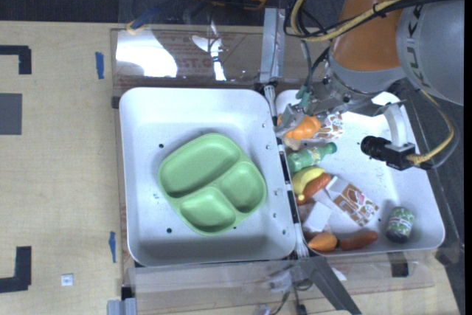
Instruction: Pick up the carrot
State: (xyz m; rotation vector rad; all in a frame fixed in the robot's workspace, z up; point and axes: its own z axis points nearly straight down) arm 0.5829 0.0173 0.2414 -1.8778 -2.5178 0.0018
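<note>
One carrot (304, 131), right of the green plate (212, 183), looks light, stiff and slippery, best pinched across its thick middle; the gripper (304, 109) state I cannot tell.

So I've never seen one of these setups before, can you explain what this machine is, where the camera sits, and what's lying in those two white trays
This is a single robot arm, grey with an orange band near its wrist, run by a program. One fixed camera above the bench looks down at a slant, and the arm reaches in from the picture's right.

On the bench sit two shallow white bins side by side. The left bin holds a green divided plate. The right bin holds a jumble of toy food: an orange carrot near the top left corner, a green bottle, a yellow banana, a small printed carton, a dark round can and a few more orange and red pieces.

The gripper is low over the carrot, which is what it should pick up. Whether it has actually gripped it is too cluttered to tell.
</note>
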